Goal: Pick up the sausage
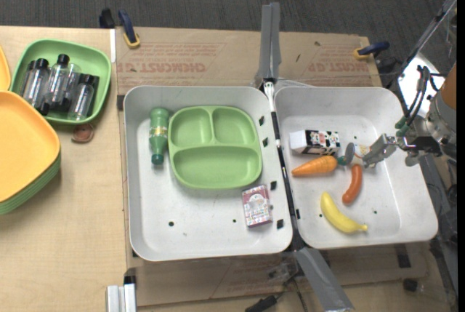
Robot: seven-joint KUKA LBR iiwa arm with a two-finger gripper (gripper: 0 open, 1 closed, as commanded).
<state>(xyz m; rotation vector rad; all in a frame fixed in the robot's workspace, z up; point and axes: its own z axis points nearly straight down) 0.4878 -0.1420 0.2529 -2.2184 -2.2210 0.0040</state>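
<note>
The sausage (352,184) is a short red-orange link lying nearly upright in the view on the floor of the right bin (407,220), just right of the bin's middle. My gripper (376,152) reaches in from the right and hangs just above and to the right of the sausage's upper end. Nothing shows in its grasp.
In the right bin, a carrot (317,166) lies left of the sausage, a milk carton (314,141) sits behind the carrot, and a banana (341,214) lies in front. The left bin (145,223) holds a green divided plate (216,146), a green bottle (158,134) and a small pink packet (256,205).
</note>
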